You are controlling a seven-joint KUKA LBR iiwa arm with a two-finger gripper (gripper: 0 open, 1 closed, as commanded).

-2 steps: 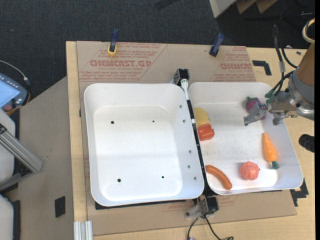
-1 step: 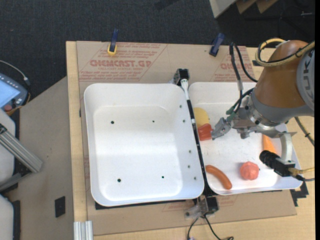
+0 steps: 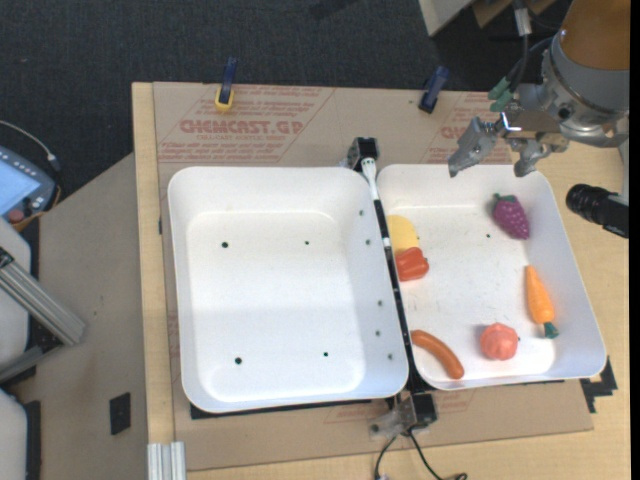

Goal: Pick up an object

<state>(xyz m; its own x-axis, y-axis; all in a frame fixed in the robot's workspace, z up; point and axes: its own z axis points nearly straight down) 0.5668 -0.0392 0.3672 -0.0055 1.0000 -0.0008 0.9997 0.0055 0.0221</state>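
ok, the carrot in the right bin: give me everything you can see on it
The carrot is a small orange toy, glossy like plastic, tapering to a point at its far end, with a dark green stub at its near end. It lies flat on the right bin's floor near the right wall, lengthwise along that wall. Nothing touches it; the pink fruit lies just left of the stub, apart.

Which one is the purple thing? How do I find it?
Look at the right-hand shallow white bin, the one with toys in it. Near its far right corner, just below the robot's open claw, lies a small purple toy bunch of grapes, the only purple piece, apart from the orange toy carrot.
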